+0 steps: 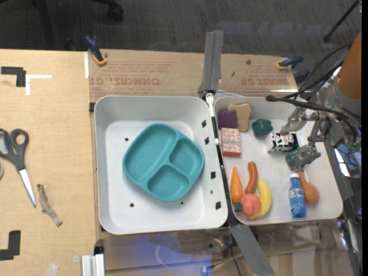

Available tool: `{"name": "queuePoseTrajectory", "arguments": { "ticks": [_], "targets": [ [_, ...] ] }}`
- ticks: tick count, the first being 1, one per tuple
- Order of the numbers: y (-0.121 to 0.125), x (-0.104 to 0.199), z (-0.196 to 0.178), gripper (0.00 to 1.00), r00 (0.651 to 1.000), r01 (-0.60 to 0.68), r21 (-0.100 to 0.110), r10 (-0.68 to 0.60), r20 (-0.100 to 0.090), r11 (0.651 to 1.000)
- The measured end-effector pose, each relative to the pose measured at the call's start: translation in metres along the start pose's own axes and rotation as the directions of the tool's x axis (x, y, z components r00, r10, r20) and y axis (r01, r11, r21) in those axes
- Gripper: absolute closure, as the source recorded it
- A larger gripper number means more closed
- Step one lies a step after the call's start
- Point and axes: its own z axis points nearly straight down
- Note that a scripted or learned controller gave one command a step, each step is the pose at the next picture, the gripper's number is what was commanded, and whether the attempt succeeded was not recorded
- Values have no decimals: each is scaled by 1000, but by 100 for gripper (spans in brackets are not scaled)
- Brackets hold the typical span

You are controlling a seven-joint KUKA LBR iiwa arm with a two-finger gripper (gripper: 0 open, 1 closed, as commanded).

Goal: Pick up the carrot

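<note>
**Carrot lies in the right bin, pincer hangs apart from it**

The carrot [236,184] lies in the right bin [332,213], near its left wall and toward the front. It is orange and points away from the front edge. Just beside it on the right is a thin red-orange sausage [251,177], tilted a little. At the carrot's lower end sits a pink round fruit [250,204], touching a yellow banana [264,198] that curves around it.

Further right a blue bottle [296,196] lies with its white cap pointing to the back. An orange-brown drumstick [309,191] lies just beside it.

Toward the back of the bin there is a small red and white box [230,141], a purple bunch of grapes [227,118], a slice of bread [240,115] and a dark green thing [262,126]. A small black and white carton [283,142] sits more to the right.

The pincer [303,154] hangs over the right side of this bin, well apart from the carrot. Nothing can be seen between its fingers, and I cannot tell if they are spread or closed.

The left bin [106,171] holds a teal plate [164,162] with three parts. On the desk [46,154] to the left lie scissors [17,160].
</note>
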Motion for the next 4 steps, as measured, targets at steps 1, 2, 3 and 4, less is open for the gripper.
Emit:
{"name": "queuePoseTrajectory", "arguments": {
  "ticks": [1, 2, 3, 4],
  "targets": [
    [-44, 38, 51, 0, 964, -266, 0, 266, 0, 964],
    [-88, 14, 189, 0, 965, -261, 0, 261, -1, 965],
    [18, 28, 196, 0, 993, -120, -1, 120, -1, 993],
    [-83, 5, 194, 0, 917, -398, 0, 398, 3, 917]
  ]
}}
